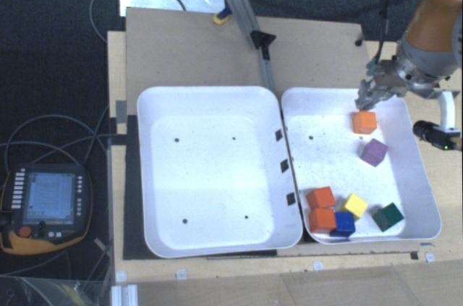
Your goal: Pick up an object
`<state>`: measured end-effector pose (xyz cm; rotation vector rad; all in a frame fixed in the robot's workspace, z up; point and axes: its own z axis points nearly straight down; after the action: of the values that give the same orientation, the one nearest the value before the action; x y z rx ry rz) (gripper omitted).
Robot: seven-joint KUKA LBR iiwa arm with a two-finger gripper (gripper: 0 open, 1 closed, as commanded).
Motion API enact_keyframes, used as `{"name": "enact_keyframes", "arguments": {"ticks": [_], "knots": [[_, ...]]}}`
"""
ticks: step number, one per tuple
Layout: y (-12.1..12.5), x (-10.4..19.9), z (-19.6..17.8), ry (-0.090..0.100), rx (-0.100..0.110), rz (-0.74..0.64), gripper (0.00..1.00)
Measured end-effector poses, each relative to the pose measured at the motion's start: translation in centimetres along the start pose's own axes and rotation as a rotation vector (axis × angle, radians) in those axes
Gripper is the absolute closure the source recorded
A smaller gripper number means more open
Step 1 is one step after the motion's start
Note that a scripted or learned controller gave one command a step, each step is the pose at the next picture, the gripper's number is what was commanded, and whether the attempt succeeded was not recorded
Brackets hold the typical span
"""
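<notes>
hand (367, 100) just above orange cube (364, 122), right bin (416, 153).

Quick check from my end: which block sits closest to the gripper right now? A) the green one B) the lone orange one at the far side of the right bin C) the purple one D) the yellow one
B: the gripper hangs just above the lone orange block, while the purple block lies farther down the right bin.

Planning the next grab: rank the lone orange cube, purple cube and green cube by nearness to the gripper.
From the gripper:
1. Lone orange cube, just below it, right bin's far side.
2. Purple cube, mid bin.
3. Green cube, near right corner.
</notes>
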<state>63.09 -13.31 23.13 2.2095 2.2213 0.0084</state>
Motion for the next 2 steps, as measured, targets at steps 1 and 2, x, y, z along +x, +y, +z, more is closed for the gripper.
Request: {"name": "enact_keyframes", "arguments": {"ticks": [1,2], "knots": [[0.2,0.0,-2.3,0.001,0.004,0.0,1.0],[-1.8,4.7,-3.1,0.004,0.009,-0.004,1.0]]}}
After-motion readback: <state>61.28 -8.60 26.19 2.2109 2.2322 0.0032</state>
